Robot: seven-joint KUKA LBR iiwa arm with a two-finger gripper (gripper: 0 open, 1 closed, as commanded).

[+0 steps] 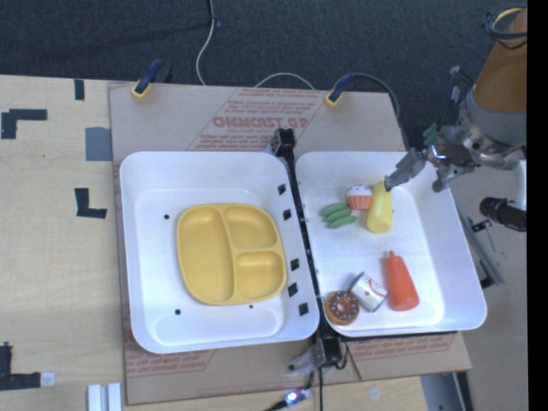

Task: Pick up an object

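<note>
The right bin (pixel 445 229) holds several toys. A yellow bottle-shaped toy (pixel 379 210) stands beside a pink cupcake (pixel 360 197) and a green bean pod (pixel 338 216). Toward the front lie an orange bottle (pixel 399 281), a small can (pixel 370 291) and a chocolate donut (pixel 342 307). My gripper (pixel 416 181) hovers over the bin's back right part, just right of and above the yellow toy. Its fingers are spread open with nothing between them. One fingertip (pixel 394 180) is close to the yellow toy's top.
The left bin (pixel 145 195) holds a yellow divided plate (pixel 231 253). A black divider with clips (pixel 295 229) runs between the two bins. Cables and yellow clamps (pixel 147 80) lie along the cardboard's far edge.
</note>
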